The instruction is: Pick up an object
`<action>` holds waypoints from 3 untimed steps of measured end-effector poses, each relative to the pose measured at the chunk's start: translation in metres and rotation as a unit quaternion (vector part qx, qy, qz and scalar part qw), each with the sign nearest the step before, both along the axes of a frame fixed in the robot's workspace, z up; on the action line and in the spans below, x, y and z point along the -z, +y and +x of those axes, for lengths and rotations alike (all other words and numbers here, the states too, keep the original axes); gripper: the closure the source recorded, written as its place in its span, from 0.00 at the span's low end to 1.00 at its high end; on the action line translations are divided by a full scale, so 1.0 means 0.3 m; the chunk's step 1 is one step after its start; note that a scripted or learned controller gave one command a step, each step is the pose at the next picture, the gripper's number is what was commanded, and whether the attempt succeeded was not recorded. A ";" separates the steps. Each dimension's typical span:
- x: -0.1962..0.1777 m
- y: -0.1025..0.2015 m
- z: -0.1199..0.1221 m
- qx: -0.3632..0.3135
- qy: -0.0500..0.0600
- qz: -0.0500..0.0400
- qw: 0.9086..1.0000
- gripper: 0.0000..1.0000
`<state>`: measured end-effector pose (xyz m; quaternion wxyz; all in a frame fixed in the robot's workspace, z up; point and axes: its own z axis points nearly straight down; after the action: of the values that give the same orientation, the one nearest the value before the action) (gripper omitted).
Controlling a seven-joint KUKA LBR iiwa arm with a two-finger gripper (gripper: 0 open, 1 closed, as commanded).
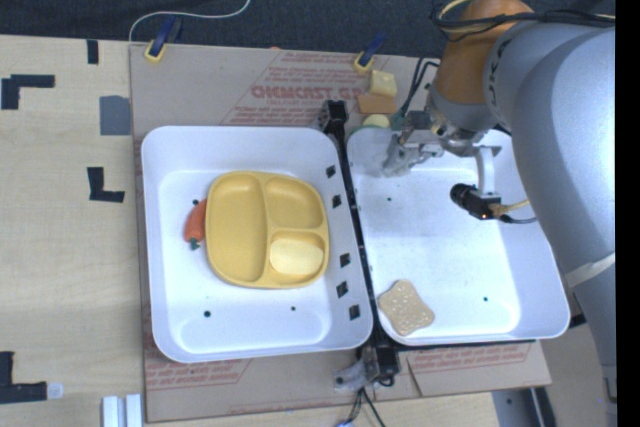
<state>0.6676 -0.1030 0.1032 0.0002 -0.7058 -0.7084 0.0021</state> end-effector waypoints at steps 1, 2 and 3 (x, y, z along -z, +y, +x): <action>0.001 0.000 -0.001 0.000 0.000 0.000 1.000 0.00; 0.039 0.029 0.000 0.001 0.000 0.001 1.000 0.00; 0.062 0.023 -0.001 0.001 0.001 -0.001 1.000 0.00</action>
<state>0.6673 -0.0961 0.0846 0.0002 -0.7067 -0.7075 0.0033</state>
